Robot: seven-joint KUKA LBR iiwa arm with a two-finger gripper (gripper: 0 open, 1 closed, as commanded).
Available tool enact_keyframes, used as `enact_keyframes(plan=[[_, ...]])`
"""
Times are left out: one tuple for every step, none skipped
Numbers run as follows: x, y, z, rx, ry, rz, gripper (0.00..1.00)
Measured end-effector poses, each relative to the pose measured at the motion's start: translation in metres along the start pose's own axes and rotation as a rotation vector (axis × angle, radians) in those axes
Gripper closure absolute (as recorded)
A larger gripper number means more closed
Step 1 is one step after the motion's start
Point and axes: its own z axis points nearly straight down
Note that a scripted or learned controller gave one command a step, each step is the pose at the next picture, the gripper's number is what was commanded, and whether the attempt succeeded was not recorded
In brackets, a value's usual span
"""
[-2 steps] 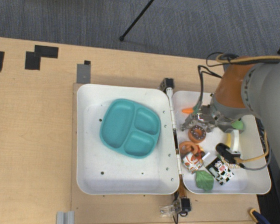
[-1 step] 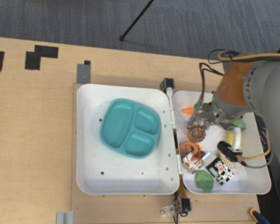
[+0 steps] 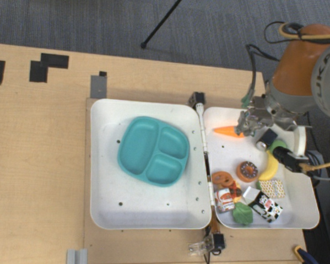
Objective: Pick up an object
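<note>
Your left bin [image 3: 103, 208] holds a teal divided plate [image 3: 153, 150]. Your right bin [image 3: 310, 211] holds an orange carrot [image 3: 226, 131], banana [image 3: 270, 167] and small toys; gripper [image 3: 248, 126] sits at the carrot, jaw state unclear.

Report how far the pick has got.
Done: the pincer has reached the right bin, at the wide end of the carrot. In hand: nothing visibly gripped; the carrot lies on the bin floor. Left: grasp and lift. The teal tray sits alone in the left bin.
</note>
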Motion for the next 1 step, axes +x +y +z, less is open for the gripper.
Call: enact_keyframes(plan=[[0.0000,-0.0005,0.0009,0.002,0.000,0.000,0.00]])
